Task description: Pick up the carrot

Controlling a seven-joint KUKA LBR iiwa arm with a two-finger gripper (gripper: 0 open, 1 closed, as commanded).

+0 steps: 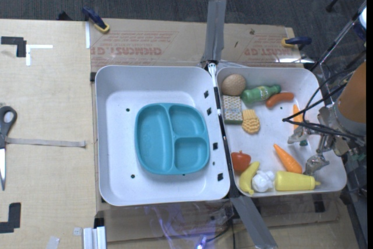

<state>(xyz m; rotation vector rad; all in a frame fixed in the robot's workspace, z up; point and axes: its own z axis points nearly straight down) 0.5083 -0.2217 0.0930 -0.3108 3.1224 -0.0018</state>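
Camera view: my gripper (309, 151) is hovering in the right bin (265, 73), jaws spread, gripping nothing. The carrot (287, 158) is lying just left of my fingertips (315, 165), above the yellow bottle (296, 182). Teal plate (172, 139) is sitting in the left bin (116, 81).

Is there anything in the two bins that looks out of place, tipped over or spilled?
Nothing stands out. The toy foods lie loose but all inside the right bin, including the carrot near the gripper. The blue divided plate sits flat in the left bin. No spill or damage is visible.
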